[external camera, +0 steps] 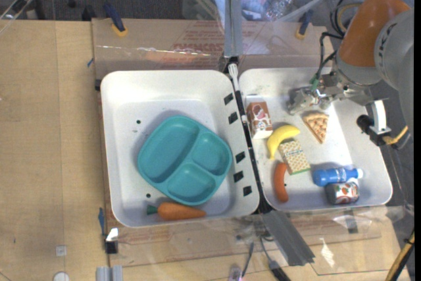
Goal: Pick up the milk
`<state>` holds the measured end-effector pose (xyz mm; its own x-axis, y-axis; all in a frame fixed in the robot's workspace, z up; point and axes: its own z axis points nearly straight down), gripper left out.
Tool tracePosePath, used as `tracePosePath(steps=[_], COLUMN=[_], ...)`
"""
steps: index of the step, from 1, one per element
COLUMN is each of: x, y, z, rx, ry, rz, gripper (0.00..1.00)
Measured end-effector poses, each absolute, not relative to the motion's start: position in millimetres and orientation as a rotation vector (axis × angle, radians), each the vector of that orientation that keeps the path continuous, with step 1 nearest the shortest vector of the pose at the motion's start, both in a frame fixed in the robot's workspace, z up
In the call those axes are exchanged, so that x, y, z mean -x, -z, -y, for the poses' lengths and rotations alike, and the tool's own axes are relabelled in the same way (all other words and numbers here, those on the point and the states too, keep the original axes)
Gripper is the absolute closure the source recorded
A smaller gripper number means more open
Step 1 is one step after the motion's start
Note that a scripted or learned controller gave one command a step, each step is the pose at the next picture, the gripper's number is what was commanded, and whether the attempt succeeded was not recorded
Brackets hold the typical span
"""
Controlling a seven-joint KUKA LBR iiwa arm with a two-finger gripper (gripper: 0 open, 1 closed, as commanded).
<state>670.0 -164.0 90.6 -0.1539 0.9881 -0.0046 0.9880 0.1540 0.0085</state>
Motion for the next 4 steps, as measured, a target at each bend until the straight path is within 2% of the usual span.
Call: tracePosePath(steps=[1, 2, 3, 4], x=[-669.3, -670.5, -670.5, -669.0], y=[-90.7, -102.1, -102.1, -89.7], z=[153.1, 154.1, 154.0, 101.6], rx=[-1.938, -1.936, -1.936, -1.908], ry=[-0.003, -0.005, -0.005, -0.002], rz=[-2.459, -2.455, -2.455, -2.485], gripper=[0.00, 1.00, 0.00, 0.00])
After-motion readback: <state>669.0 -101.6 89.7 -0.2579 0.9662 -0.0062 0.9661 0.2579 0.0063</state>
